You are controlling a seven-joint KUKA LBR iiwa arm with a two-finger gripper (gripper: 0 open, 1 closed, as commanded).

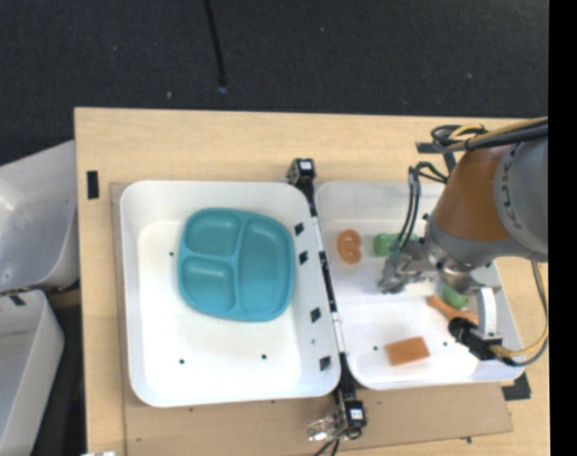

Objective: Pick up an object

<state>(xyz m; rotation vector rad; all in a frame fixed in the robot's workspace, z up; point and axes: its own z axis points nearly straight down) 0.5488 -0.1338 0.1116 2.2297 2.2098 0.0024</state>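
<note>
Arm (478,207): nearest the lens, over right bin (364,335).
Plate (237,262): teal, left bin (145,350).
Orange piece (349,245): right bin, just left of hand.
Hand (399,275): opening cannot be told.
Brown block (407,351): below hand.

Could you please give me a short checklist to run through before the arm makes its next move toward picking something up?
1. Gripper is over the right bin: ok.
2. Something between its fingers: cannot tell, the wrist hides them from above.
3. Free targets in the right bin: ok. The round orange piece and the brown block lie apart from everything else.
4. Green object is reachable: cannot tell, it sits close beside the gripper and is partly hidden.
5. Orange object is fully visible: not ok, the arm covers part of it.
6. Teal divided plate is out of the way in the left bin: ok.
</note>
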